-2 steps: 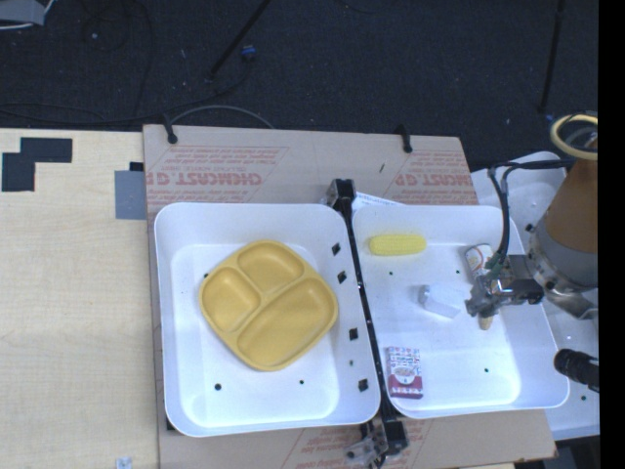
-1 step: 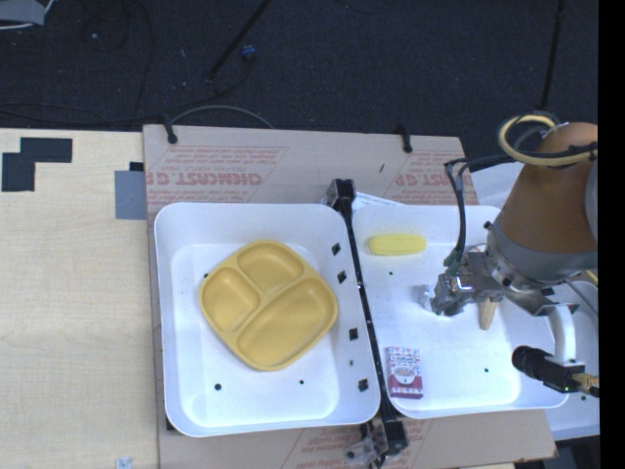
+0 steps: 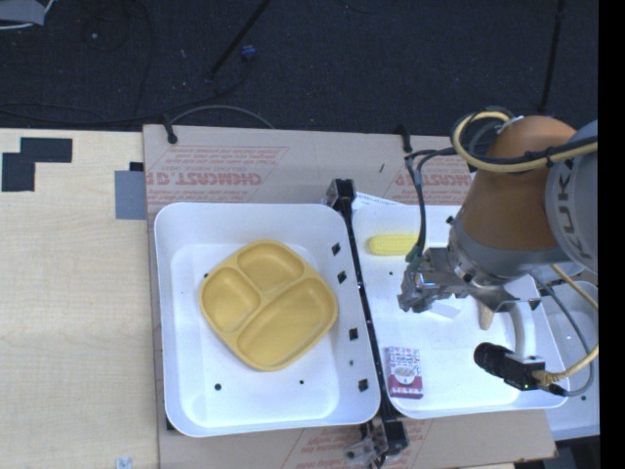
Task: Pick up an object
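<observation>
Right bin (image 3: 459, 399), centre-right of frame: pincer (image 3: 422, 296) low over its floor, state not discernible. Yellow corn-like piece (image 3: 391, 244) lies upper left of it; small red packet (image 3: 404, 371) near lower edge. Left bin (image 3: 181, 262): yellow divided plate (image 3: 269, 304), centred.

Right bin (image 3: 459, 399): bare floor between corn cob (image 3: 391, 244) and red packet (image 3: 404, 372); arm (image 3: 518, 203) overhangs far side

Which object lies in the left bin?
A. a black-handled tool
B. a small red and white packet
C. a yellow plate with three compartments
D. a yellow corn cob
C: the yellow plate with three compartments rests on the floor of the left bin, while the red and white packet lies in the right bin.
</observation>
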Robot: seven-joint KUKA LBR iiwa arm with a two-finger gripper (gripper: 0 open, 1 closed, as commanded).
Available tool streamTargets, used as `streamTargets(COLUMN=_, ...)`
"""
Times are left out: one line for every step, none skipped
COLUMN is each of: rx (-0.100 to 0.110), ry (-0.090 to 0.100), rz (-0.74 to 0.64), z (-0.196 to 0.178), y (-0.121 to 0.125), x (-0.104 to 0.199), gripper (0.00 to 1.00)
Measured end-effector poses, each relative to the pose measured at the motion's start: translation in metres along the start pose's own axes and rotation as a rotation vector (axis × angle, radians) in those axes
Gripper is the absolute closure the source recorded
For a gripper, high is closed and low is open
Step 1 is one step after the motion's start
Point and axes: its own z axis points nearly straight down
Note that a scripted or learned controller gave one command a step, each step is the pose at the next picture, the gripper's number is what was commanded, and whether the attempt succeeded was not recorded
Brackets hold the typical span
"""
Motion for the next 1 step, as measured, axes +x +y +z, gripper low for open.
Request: streamTargets(rx=-0.001, ry=0.0, rz=0.0, z=-0.0071, y=0.0128, x=0.0512, gripper=1.0)
